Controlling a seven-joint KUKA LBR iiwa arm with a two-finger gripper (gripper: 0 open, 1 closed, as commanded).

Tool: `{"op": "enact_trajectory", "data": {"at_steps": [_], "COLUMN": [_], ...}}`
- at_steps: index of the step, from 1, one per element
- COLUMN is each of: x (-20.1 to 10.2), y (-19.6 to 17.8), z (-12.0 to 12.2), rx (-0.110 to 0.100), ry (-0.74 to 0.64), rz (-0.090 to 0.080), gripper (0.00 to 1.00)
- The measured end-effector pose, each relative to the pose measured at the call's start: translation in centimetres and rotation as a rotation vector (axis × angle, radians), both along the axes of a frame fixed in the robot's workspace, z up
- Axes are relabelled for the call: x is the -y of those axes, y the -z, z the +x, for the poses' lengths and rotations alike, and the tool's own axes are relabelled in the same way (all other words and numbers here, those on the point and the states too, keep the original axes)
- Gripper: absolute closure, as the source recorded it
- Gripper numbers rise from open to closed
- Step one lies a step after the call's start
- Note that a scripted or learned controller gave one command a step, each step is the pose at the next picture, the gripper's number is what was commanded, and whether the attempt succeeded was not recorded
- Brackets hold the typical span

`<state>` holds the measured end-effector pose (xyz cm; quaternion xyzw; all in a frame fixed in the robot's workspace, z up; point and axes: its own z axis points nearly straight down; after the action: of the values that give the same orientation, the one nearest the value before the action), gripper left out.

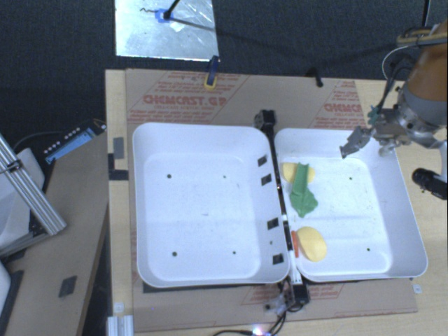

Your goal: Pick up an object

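**Ana:** The two-finger gripper (pixel 369 145) hangs over the far right corner of the right-hand shallow white bin (pixel 411 238), just inside the far rim. The grey arm with the orange band (pixel 425 82) comes in from the right above it.

**Ben:** The fingers (pixel 352 144) stand apart, one angled towards the bin's middle and the other nearer the right wall. There is nothing between them.

**Ana:** The pickings all sit along that bin's left edge. Near the far left corner lies a crumpled green cloth-like piece (pixel 302 190), stretched lengthwise along the wall.

**Ben:** A small yellow lump (pixel 288 171) pokes out from under its left side and touches it. The cloth covers part of it, so its shape is hard to tell.

**Ana:** Towards the near left corner sits a rounded yellow object (pixel 313 244), well apart from the green piece. A thin orange sliver (pixel 296 243) lies against its left side, tight to the wall.

**Ben:** The gripper is well apart from all of them, across the bin's floor.

**Ana:** The left-hand shallow white bin (pixel 140 140) butts against the right one, with a row of black clips (pixel 269 180) down the seam.

**Ben:** Both bins rest on a printed brown cardboard sheet (pixel 182 98).
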<state>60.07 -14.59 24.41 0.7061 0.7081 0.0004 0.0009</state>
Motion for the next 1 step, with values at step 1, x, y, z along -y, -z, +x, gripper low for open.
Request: {"op": "enact_trajectory", "data": {"at_steps": [1], "x": [-0.02], "y": [-1.10], "z": [0.08], "rx": [0.002], "ry": [-0.003], "rz": [0.000], "gripper": [1.00]}}
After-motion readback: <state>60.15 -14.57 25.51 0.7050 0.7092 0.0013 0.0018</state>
